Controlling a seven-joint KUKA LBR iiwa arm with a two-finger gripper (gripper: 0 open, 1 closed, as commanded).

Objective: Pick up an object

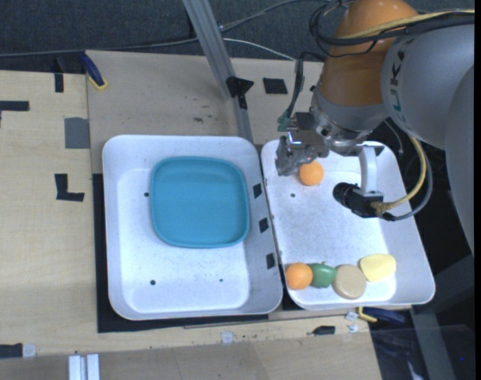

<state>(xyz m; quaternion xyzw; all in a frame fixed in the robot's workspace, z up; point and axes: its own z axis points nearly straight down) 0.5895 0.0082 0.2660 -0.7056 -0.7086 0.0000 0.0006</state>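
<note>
My gripper (291,158) hangs low over the far left corner of the right bin (335,228). A small orange ball (310,173) lies just right of the gripper tip, close to it or touching; I cannot tell which. Along this bin's front edge sit another orange ball (299,275), a green piece (323,275), a beige round piece (350,282) and a yellow piece (377,267). The arm's grey and orange wrist (359,62) hides the bin's far edge.
The left bin (126,212) holds a blue square plate (199,202). A slanted metal bar (217,46) runs down to the gap between the bins. A black fitting with cables (357,199) juts from the arm over the right bin's middle.
</note>
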